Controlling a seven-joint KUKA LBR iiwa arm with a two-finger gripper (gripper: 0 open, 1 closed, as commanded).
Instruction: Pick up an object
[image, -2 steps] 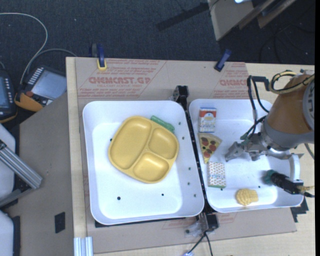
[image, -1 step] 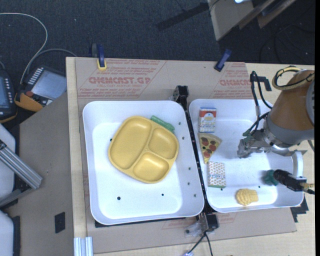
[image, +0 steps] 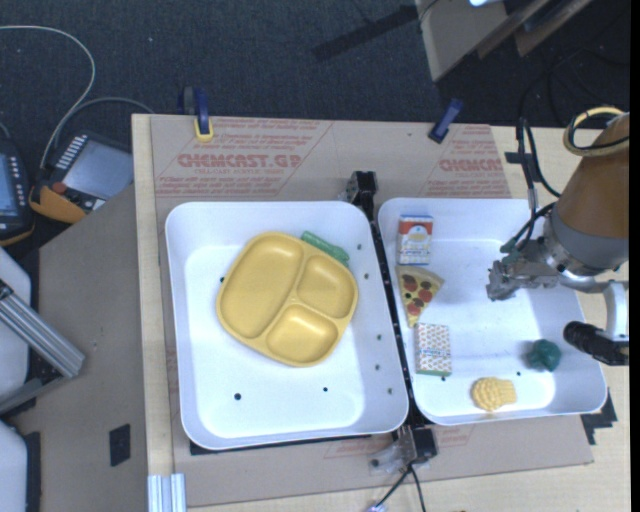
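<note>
As the bench is read from its left edge, the left bin carries a yellow plate with three compartments, lying flat and turned at an angle near the bin's centre. A flat green piece shows from under the plate's far right rim. Within the right bin, three items run in a line down the left wall. A small white carton with an orange and red label lies near the far left corner. A toy pizza slice, yellow with red spots, lies just below it. A flat speckled packet comes next. A knobbly yellow lump rests at the near edge, apart from the packet. The gripper hangs over the bare middle of the right bin, well apart from every item, with nothing seen in its grasp. Whether it is open or closed cannot be told. A dark green ball sits toward the near right corner.
</note>
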